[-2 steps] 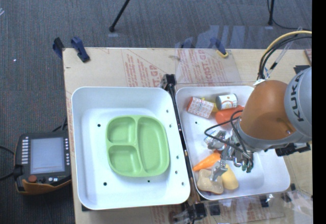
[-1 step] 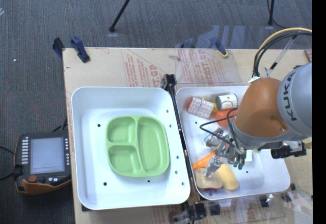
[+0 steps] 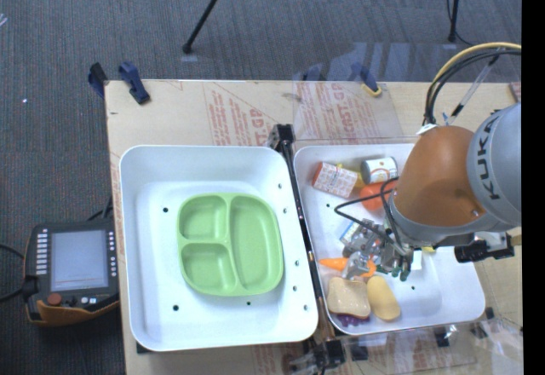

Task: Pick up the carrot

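I count two white bins on my desk (image 3: 204, 109), side by side. The left bin (image 3: 140, 194) holds one thing: a green plate (image 3: 230, 243) with three compartments, lying flat in the middle of the bin.

The right bin (image 3: 456, 301) holds the clutter. My arm reaches in from the right, its orange band (image 3: 434, 181) hanging over the bin's middle, and my pincer (image 3: 375, 256) sits low over the bin floor, left of that band. Whether its fingers are spread or pressed together, I cannot tell; the metal parts blur into each other there.

The carrot (image 3: 335, 263) is one thin orange piece lying on the right bin's floor, near the bin's left wall, its right end running in under my pincer. I cannot tell whether it is touched.

Just in front of the carrot lie two bread-like pieces side by side: one pale tan slice (image 3: 348, 297) and one yellower oval piece (image 3: 384, 298). At the far end of the bin I count one small orange-and-white box (image 3: 335, 180), one small can (image 3: 379, 170) to its right, and one round orange thing (image 3: 372, 197) partly hidden by my arm.

Off the desk to the left, one handheld control pendant (image 3: 75, 267) lies on the floor.
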`<state>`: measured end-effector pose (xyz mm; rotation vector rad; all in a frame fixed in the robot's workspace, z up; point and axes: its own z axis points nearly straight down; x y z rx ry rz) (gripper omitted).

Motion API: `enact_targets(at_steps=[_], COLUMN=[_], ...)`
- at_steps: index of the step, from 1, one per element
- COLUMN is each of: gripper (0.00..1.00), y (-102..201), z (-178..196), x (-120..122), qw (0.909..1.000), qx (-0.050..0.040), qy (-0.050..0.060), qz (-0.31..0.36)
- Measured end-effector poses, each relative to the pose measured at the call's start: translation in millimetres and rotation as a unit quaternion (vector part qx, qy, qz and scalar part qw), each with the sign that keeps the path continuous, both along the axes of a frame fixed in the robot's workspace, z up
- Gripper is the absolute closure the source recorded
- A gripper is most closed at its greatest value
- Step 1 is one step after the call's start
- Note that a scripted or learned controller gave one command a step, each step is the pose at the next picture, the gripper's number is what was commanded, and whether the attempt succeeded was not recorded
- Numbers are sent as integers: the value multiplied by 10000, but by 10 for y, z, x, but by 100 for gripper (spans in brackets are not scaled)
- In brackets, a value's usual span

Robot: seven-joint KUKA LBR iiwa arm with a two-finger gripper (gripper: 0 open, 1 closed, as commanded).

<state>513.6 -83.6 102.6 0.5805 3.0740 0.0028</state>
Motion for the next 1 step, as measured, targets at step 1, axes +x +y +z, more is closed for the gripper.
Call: enact_targets(at_steps=[1], gripper=[100], y=[581], z=[851], x=[-222], qw=[9863], qx=[22], qy=[60], qz=[-1647])
